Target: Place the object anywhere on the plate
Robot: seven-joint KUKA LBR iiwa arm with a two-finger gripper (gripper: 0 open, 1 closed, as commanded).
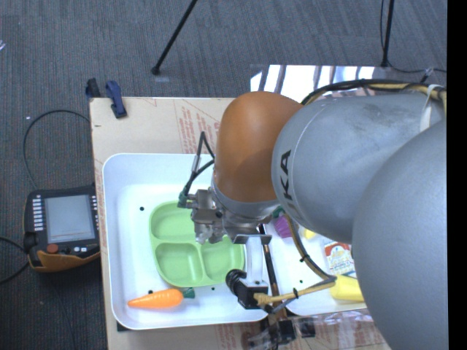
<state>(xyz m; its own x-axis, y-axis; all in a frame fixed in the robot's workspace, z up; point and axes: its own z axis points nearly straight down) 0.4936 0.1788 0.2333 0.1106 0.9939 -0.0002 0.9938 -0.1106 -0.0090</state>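
Nearest to the camera, an orange toy carrot (155, 299) lies on the floor of the left bin (109, 195), along its near wall. Its green end points to the right and is just beside the near corner of the plate. The carrot is on the bin floor, not on the plate.

Behind the carrot there is the green plate (169, 232), with separate compartments, flat in the middle of the same bin. The end effector (211, 226) is above the right part of the plate, near the ridge that divides the compartments. It is seen from above and the wrist covers its lower part, so I cannot tell if it is wide or narrow, and nothing can be seen held in it. It is well apart from the carrot.

The right bin (319, 312) is mostly covered by the grey arm (365, 173). In it a yellow thing (349, 289), a white and red packet (337, 257) and a small purple thing (282, 227) can be seen.

At the left, on the carpet floor (58, 64), stands a control pendant (64, 228) with a screen. Farther, a blue clamp (114, 98) is fixed at the far left corner of the surface (153, 122). Behind it a dark tripod leg (179, 31) stands on the floor.
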